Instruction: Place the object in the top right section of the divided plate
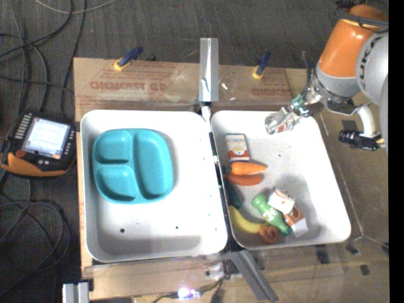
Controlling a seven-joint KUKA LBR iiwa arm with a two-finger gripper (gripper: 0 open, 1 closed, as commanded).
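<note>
Hovering over the upper right corner of the right bin [334, 188], the gripper [282, 122] hangs from the grey arm with its orange band [346, 40]. Whether it is apart or together cannot be told from this view, and nothing can be made out in its grasp.

Below and to the left of the gripper lies a small carton [236, 147] with a red and white label. Further below it sit an orange carrot [247, 167] and, touching the carrot's lower side, a reddish sausage-like piece [245, 180]. Lower still, toward the bin's near edge, a cluster holds a green bottle [270, 211], a white and orange packet [281, 202], a yellow banana [243, 221] and a brown ring-shaped piece [270, 233].

Far to the gripper's left, in the left bin [151, 235], rests the teal divided plate [134, 164].
</note>
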